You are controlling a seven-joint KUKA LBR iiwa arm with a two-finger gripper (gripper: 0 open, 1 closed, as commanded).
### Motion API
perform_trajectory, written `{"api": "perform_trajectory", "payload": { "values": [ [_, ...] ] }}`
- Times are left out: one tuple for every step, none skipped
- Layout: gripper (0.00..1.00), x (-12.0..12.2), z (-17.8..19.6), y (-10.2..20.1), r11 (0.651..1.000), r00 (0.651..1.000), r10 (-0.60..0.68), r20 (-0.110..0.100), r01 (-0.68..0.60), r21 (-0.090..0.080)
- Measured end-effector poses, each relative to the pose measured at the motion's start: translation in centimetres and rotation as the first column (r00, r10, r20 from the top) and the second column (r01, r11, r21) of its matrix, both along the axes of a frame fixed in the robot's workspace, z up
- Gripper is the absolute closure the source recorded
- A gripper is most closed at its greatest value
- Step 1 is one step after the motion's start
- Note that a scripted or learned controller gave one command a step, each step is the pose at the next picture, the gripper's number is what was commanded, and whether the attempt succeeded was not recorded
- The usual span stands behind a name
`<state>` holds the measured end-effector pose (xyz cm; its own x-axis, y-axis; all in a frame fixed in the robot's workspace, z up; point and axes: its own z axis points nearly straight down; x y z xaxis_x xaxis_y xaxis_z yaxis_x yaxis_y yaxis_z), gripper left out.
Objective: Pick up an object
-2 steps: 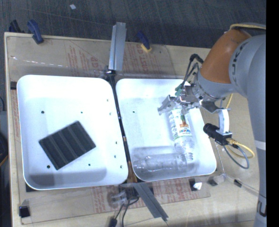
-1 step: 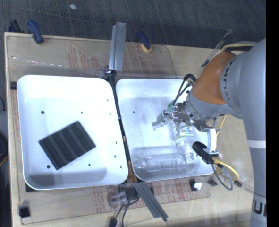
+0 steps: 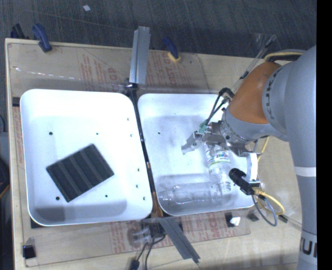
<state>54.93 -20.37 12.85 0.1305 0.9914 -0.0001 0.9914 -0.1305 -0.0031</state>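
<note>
In the right bin [image 3: 154, 151], the jaws [image 3: 202, 142] hang above the floor, and whether they are released or clenched cannot be told. A small clear bottle [image 3: 217, 161] stands just beside them toward the near wall. A larger clear bottle [image 3: 195, 194] lies on its side along that wall.
</note>
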Motion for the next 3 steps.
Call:
{"api": "perform_trajectory", "payload": {
  "values": [
    [0.00, -4.6, 11.0, 0.1, 0.981, 0.981, 0.192, 0.004, -0.192, -0.001],
    [0.00, -0.2, 3.7, -0.5, 0.977, 0.977, 0.214, -0.001, -0.214, 0.002],
    [0.00, 2.2, -3.8, -0.3, 0.972, 0.972, 0.237, -0.003, -0.237, 0.006]
  ]
}}
